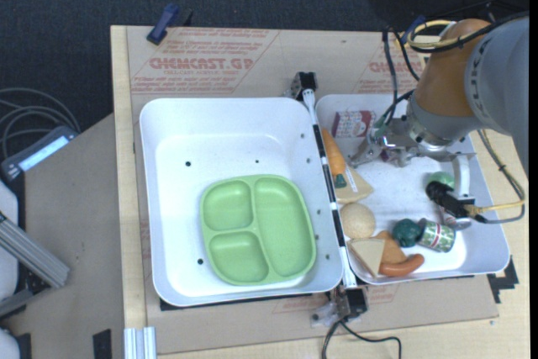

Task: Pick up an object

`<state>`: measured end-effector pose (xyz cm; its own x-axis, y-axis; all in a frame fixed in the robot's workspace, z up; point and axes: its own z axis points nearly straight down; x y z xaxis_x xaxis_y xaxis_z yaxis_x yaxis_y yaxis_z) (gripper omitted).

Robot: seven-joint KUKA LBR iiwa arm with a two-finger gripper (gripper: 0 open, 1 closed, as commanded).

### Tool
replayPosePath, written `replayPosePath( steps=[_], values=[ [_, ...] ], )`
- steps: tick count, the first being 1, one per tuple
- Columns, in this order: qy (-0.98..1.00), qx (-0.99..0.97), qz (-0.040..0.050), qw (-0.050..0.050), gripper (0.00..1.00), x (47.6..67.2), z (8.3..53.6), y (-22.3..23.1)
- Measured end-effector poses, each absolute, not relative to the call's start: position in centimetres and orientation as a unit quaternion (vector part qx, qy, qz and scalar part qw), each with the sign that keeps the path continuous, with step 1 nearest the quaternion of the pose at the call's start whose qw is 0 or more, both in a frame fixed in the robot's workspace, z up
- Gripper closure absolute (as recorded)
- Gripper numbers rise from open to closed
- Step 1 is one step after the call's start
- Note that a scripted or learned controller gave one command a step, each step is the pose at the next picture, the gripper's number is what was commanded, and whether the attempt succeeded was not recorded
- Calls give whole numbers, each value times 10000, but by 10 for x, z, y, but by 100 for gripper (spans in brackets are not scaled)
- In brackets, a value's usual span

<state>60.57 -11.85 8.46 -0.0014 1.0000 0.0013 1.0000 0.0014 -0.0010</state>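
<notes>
Arm over right bin (483, 258); hand (385, 140) low near bin's far-left corner, beside carrot (334, 159). Hand state: cannot tell. Bun (358, 220), can (435, 235), sausage (402, 266) rest in bin. Green tray (255, 228) in left bin. Judgement: nothing lifted; pick not yet done.

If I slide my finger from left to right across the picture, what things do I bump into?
Blue clip → green divided plate → carrot → round bread roll → green can
</notes>
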Motion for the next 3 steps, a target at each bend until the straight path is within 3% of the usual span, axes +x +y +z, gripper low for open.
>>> replayPosePath(
  steps=[1, 2, 3],
  values=[
    [-7066, -7076, 15, 19, 0, 644, 84, -100],
    [-7068, -7074, 3, 1, 0, 582, 84, -106],
    [-7064, -7078, 6, 7, 0, 478, 113, -155]
  ],
)
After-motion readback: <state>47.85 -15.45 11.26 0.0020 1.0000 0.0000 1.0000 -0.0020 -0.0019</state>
